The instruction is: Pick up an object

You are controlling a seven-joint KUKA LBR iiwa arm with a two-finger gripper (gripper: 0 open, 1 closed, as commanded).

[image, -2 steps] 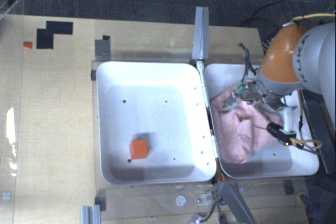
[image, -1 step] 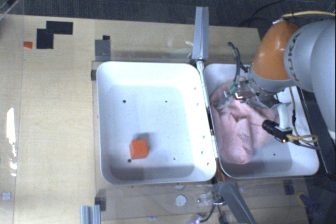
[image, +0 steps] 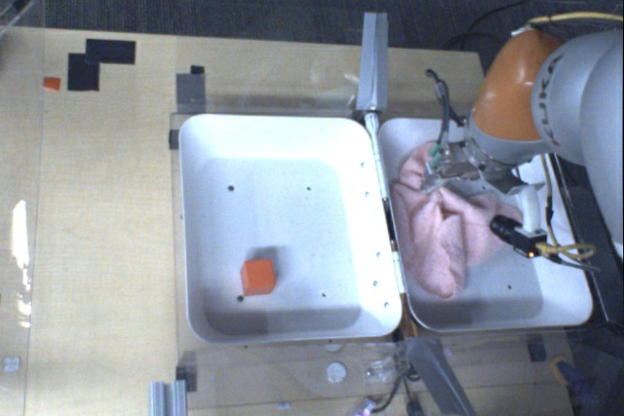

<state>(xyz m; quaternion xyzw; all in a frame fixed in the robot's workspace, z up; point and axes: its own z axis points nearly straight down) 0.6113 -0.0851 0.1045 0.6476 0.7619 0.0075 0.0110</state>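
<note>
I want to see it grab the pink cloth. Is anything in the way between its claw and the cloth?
Nothing visible stands between them. The end effector sits right at the top of the pink cloth in the right bin. The orange block lies apart in the left bin.

Even overhead light is washing both shallow white plastic bins [image: 276, 133] bright, soft shadows are pooling along their near walls, glare is streaking the pale wooden bench [image: 19, 248] at left, and fine detail is rendering slightly soft.
</note>
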